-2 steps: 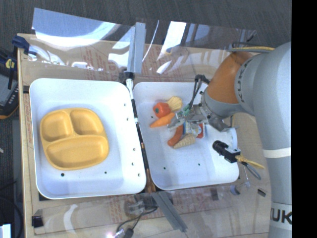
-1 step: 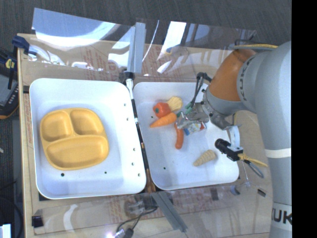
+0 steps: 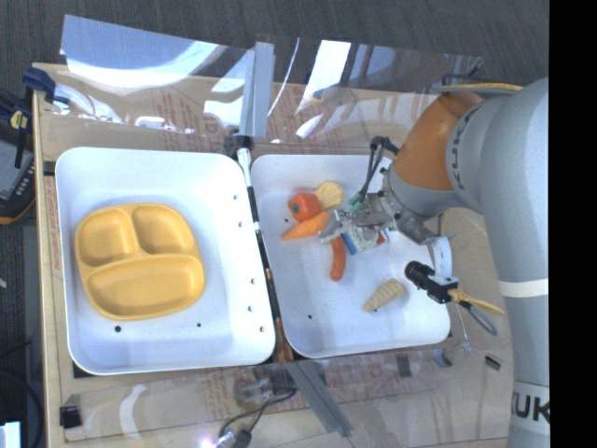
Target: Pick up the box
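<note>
Bins are sitting side by side on the table [image 3: 140,409], the left bin [image 3: 70,334] carrying a yellow tray [image 3: 140,259] with three compartments, lying toward that bin's left side. The right bin [image 3: 308,334] is holding the loose things. An orange carrot [image 3: 306,229] is lying near the bin's left edge, with a red pepper [image 3: 303,204] touching it on the far side and a pale ridged shell [image 3: 328,193] just beside the pepper, toward the far edge. A red sausage [image 3: 338,262] is lying near the bin's middle, pointing toward the near edge. A tan cone [image 3: 384,295] is resting toward the near right corner. The box [image 3: 353,242], small with a blue side, is lying near the bin's middle, between the carrot's tip and the sausage, partly hidden under metal parts. The arm is reaching in from the table's right edge, its pincer [image 3: 359,227] hanging right over the box; I cannot tell whether the pincer is spread or pressed together, nor whether it is touching the box. A black part [image 3: 424,278] is jutting out near the bin's right edge.
</note>
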Controlling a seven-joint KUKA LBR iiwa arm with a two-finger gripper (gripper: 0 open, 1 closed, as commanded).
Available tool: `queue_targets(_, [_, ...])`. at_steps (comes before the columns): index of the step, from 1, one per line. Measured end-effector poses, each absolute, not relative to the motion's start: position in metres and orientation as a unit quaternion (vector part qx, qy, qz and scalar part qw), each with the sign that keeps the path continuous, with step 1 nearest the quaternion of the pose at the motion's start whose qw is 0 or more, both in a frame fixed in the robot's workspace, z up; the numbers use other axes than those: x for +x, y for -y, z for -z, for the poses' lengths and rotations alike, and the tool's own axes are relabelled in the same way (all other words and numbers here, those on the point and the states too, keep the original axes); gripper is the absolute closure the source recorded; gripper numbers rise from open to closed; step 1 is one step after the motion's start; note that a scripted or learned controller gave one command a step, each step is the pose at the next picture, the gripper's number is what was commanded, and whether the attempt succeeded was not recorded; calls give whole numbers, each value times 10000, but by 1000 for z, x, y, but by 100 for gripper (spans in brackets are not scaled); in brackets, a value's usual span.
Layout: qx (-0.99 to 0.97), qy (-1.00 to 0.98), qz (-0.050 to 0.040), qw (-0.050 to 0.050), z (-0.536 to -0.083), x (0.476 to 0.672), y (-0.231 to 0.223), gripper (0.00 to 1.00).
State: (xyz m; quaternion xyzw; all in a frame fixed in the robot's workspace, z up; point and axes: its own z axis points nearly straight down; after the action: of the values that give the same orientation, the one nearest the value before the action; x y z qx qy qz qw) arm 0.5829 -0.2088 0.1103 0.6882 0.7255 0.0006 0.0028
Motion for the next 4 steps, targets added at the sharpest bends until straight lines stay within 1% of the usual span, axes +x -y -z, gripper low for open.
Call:
queue_targets(3, [6882, -7256, -5, 28, -110, 583, 209, 0])
queue_targets(4, [6882, -7255, -14, 36, -97, 599, 211, 0])
